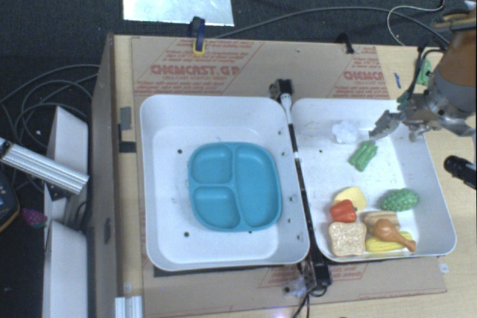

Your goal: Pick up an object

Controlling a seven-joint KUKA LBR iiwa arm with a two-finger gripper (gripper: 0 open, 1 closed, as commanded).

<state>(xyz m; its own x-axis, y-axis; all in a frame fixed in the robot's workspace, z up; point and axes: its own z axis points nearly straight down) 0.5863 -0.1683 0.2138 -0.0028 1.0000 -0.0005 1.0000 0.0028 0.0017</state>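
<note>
End effector [389,124] above green pickle [363,156], long axis diagonal.

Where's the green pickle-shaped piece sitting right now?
The green piece lies in the right bin, in its upper middle, just below the white crumpled lump and just left of the gripper, apart from the food pile nearer the front.

Grey arm [456,97] with an orange band, green detail, and metallic grey tool [384,124].
</note>
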